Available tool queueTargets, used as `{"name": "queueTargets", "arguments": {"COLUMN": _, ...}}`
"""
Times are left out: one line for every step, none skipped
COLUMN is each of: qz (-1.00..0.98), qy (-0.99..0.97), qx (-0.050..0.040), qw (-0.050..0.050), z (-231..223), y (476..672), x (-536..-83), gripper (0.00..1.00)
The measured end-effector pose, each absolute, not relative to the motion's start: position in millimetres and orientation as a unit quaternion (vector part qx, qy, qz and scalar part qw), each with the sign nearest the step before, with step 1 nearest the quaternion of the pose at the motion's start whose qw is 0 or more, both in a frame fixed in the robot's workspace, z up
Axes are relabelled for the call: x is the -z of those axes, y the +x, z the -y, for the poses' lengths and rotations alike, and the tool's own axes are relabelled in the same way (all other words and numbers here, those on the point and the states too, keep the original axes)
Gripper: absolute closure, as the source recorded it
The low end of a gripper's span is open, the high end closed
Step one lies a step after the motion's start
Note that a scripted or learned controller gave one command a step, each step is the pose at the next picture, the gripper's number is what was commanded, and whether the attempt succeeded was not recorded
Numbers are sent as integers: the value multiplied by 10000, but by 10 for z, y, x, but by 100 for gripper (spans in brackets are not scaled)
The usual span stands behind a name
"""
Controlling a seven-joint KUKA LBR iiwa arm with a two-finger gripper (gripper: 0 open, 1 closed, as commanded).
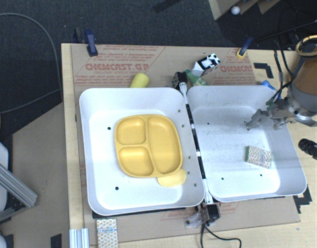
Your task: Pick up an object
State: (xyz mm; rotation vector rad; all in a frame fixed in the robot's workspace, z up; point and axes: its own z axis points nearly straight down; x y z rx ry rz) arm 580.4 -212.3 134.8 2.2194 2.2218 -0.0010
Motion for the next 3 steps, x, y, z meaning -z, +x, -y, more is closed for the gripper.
{"name": "queueTargets", "arguments": {"qz": -7069, "qy": 7073, "qx": 3, "qw": 0, "z": 2245, "y": 5139, "x": -2057, "gripper": 0}}
{"name": "queueTargets", "arguments": {"qz": -7068, "qy": 7074, "qx": -8, "qw": 46, "z": 2041, "y": 5063, "x": -899, "gripper": 0}}
{"name": "queueTargets", "arguments": {"qz": -7068, "qy": 7074, "qx": -1, "qw": 21, "z": 2027, "y": 5050, "x": -965, "gripper": 100}}
